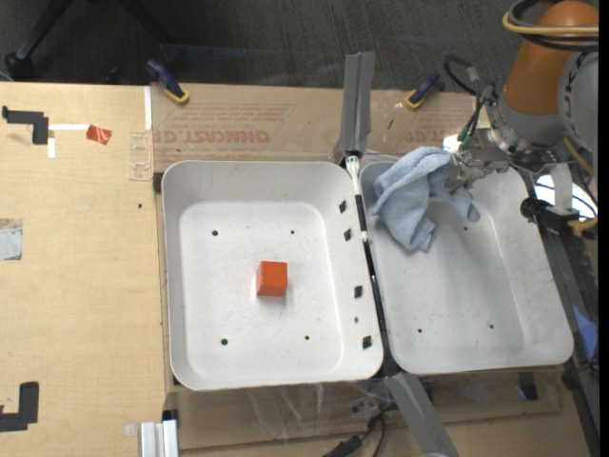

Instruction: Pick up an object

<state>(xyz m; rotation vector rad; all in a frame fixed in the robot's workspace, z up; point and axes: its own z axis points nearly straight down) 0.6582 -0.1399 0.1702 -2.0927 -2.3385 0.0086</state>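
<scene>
One gripper (465, 166), at the end of the grey arm with the orange band (544, 57), sits low over the far-left corner of the right shallow white bin (563, 348). Its tip meets the upper right edge of a crumpled light blue cloth (407, 201). Whether it is open or closed on the fabric cannot be told from the camera view: dark wrist parts and folds of cloth overlap there.

The cloth lies bunched against the bin's left wall and far rim. One fold rises toward the gripper and a looser flap trails toward the bin's middle. It is judged light, soft and limp. It will not slip like a hard thing, but it will sag and drag, and a shallow pinch may catch only a thin layer that pulls free. The best hold looks to be a thick raised ridge of folds, taken deep, rather than a flat edge lying on the floor of the bin.

Further out, a small orange-red cube (272, 279) rests alone near the middle of the left shallow white bin (172, 255), a little toward its near edge and well apart from every wall. It appears rigid and light, with flat sides that would suit a grip across two opposite faces, from straight above.

Both bins stand side by side on a brown cardboard sheet (247, 122).
</scene>
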